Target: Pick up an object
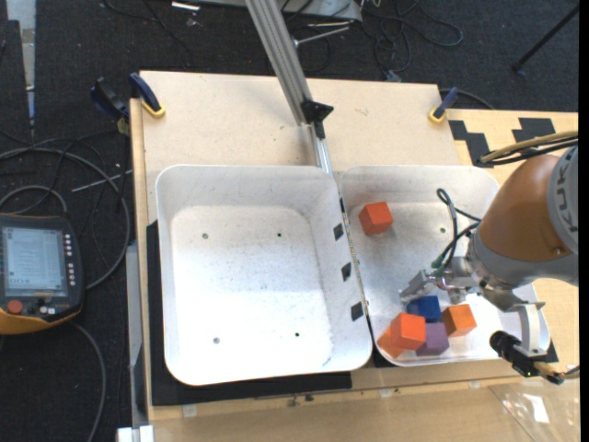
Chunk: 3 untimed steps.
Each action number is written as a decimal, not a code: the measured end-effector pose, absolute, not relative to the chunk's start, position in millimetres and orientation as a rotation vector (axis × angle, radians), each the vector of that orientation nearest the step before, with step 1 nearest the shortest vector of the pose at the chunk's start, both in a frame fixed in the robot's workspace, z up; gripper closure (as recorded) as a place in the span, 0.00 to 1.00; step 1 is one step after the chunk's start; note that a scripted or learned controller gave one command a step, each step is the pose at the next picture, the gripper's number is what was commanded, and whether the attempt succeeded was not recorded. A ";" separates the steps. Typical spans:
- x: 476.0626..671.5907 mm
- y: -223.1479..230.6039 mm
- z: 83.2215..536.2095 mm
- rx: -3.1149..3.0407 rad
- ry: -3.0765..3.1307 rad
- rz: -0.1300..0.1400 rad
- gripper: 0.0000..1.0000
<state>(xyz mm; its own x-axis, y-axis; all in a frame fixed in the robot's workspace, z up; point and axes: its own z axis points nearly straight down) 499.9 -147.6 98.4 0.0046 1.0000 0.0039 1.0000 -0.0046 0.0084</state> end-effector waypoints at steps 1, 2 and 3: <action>511.7 -142.1 96.3 2.215 2.222 0.005 0.00; 494.5 -107.1 95.9 2.216 2.225 0.002 0.00; 495.7 -108.3 106.2 2.218 2.220 0.005 1.00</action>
